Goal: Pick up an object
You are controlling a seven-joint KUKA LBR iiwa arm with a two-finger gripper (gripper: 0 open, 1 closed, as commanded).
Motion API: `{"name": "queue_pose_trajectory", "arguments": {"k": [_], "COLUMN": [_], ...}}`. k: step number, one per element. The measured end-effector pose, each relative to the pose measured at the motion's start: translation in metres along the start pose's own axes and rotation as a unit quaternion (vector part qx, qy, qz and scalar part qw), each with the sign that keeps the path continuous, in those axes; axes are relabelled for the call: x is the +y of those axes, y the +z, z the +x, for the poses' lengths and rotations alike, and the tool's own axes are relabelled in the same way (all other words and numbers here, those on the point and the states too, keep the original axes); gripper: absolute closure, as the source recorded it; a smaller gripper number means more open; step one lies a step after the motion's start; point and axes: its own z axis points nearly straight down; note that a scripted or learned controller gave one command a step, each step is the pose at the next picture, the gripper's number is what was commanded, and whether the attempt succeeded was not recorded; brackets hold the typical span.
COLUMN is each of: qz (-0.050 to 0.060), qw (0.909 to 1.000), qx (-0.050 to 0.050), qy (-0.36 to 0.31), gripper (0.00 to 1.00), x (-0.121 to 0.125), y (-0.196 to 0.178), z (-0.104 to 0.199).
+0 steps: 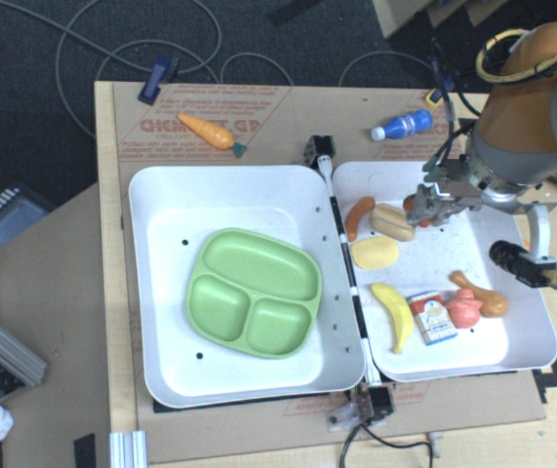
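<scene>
**Me:** Nearest the camera, along the tabletop's near edge, sits the green divided tray [254,291] in the left bin [151,203]. Nothing else lies in that bin with it.

**Colleague:** And the right bin?

**Me:** I see the candidates there in the right bin [532,344]: a banana [395,315] close to the divider between the bins, a small red-and-white carton [433,318] just beside it, a pink toy [465,308] touching a tan drumstick shape [481,297]. Toward the far edge lie a yellow lemon-like piece [375,253], a bread roll [392,222] and a reddish sausage [358,216].

**Colleague:** Where is your end effector?

**Me:** My end effector [426,206] hangs low over the far part of the right bin, just beside the bread roll. I cannot tell whether it is apart or together; the wrist hides it from this angle.

**Colleague:** Progress?

**Me:** I judge the pick not yet done. Every object appears to rest on the bin floor, and I see nothing lifted. Grasp and lift remain. Outside the bins, on the tabletop's far side, lie a carrot [208,130] and a blue bottle [402,126].
</scene>
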Motion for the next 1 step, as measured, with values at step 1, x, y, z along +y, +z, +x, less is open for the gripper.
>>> {"name": "queue_pose_trajectory", "arguments": {"k": [1], "qz": [0.0], "qw": [1.0], "qx": [0.0], "qy": [0.0], "gripper": [1.0], "x": [-0.0013], "y": [-0.0102], "z": [0.0645]}}
